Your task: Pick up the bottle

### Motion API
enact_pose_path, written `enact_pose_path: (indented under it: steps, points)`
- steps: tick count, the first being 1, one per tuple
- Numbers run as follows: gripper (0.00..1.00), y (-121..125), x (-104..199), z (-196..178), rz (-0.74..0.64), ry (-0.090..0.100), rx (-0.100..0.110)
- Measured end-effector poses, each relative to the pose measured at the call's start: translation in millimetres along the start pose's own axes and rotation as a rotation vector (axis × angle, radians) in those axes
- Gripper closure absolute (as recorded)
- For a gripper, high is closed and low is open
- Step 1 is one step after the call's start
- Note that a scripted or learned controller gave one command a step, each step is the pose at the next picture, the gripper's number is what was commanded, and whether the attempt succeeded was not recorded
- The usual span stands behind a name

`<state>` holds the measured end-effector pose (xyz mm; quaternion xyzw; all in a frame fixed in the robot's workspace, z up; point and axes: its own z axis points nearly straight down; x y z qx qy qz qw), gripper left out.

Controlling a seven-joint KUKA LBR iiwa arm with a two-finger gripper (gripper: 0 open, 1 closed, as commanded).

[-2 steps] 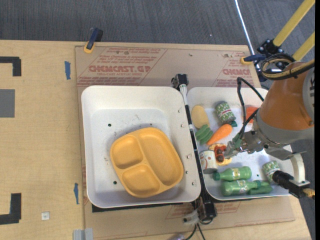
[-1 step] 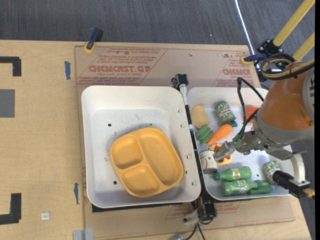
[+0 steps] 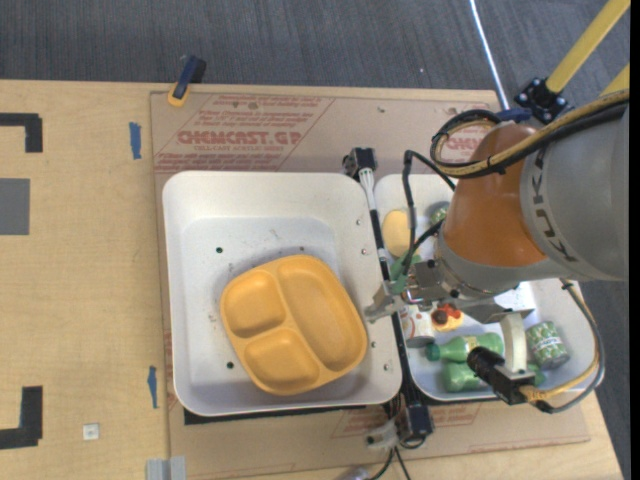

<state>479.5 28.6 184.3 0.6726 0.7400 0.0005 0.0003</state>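
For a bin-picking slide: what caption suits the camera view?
KUKA arm hangs over the right bin, where a green bottle lies; a yellow divided plate lies in the left bin.

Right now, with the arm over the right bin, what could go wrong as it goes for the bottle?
The green bottle lies close beside a second green piece and a red-and-white item, so a grab might catch the wrong thing. The gripper sits by the wall between the bins, not over the bottle, and could bump that wall.
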Motion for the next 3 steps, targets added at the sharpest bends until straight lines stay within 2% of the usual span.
enact_pose_path:
  steps: [1,2,3]
  points:
    - [0.00,-8.5,-86.3,-0.2,-0.095,-0.001,0.001]
    - [0.00,-21.2,-224.4,-80.5,0.037,-0.003,-0.001]
    - [0.00,-20.1,-208.9,56.6,0.291,-0.001,0.001]
